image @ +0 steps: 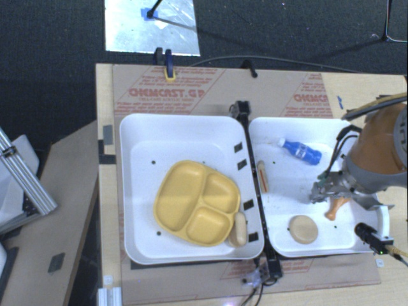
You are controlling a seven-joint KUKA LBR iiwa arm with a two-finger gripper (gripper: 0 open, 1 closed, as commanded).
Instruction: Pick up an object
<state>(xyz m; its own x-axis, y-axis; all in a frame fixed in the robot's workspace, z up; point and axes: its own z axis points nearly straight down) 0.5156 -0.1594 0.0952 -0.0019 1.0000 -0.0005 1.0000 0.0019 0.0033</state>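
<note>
Your gripper (pixel 323 193) is down in the right bin (pixel 280 171), right by an orange-handled tool (pixel 333 209); honestly can't tell how the jaws stand. I'd center over that handle before you close, and keep off the round tan puck (pixel 303 229) nearby.

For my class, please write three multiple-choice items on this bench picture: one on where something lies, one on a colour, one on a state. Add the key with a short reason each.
1. Where is the yellow tray?
A. left bin
B. right bin
C. on the floor

2. What colour is the bottle?
A. red
B. blue
C. green

3. How does the bottle rest in the right bin?
A. standing upright
B. lying on its side
C. hanging from the arm

Key: 1 A, the tray sits on the left bin's floor. 2 B, its body is blue with a white cap. 3 B, its long side lies on the bin floor.
</note>
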